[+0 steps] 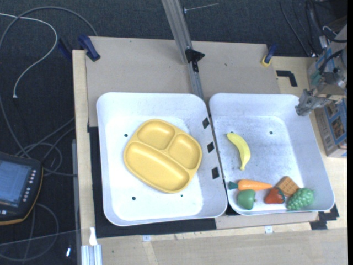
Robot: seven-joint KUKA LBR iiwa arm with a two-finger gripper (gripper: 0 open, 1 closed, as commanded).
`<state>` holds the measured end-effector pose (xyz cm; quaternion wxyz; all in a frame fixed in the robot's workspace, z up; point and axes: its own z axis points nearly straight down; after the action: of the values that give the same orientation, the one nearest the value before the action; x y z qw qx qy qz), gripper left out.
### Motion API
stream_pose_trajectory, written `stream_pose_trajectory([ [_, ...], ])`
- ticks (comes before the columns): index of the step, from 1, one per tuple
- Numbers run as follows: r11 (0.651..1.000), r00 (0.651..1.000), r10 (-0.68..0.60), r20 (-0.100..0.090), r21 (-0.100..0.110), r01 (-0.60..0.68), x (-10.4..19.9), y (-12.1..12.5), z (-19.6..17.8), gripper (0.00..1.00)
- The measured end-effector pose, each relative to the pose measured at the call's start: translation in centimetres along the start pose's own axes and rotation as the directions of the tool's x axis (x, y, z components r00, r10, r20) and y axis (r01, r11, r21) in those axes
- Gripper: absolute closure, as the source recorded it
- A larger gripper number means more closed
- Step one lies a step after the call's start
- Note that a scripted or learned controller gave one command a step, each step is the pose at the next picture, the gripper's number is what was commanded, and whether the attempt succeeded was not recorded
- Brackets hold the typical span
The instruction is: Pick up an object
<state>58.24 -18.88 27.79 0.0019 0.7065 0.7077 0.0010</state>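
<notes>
The right bin [265,120] holds several toy foods. A yellow banana [240,149] lies near its middle. Along its near edge sit an orange carrot [255,185], a green pepper [246,199], a red piece [274,196], a brown cracker [287,185] and a green bunch of grapes [300,199]. My gripper [305,105] hangs at the bin's far right rim, well away from the foods, with nothing seen in it.
The left bin [110,109] holds a yellow divided plate [162,155]. A metal post [185,37] rises at the back between the bins. Blue clamps [88,47] sit at the bench's far corners. Cables and a pendant [16,189] lie on the floor at left.
</notes>
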Motion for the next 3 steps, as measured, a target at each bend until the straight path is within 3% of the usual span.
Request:
stream_pose_trajectory([
  [3,1.0,1.0,-0.006,-0.005,0.008,0.006,17.5,0.6,3.6,1.0],
])
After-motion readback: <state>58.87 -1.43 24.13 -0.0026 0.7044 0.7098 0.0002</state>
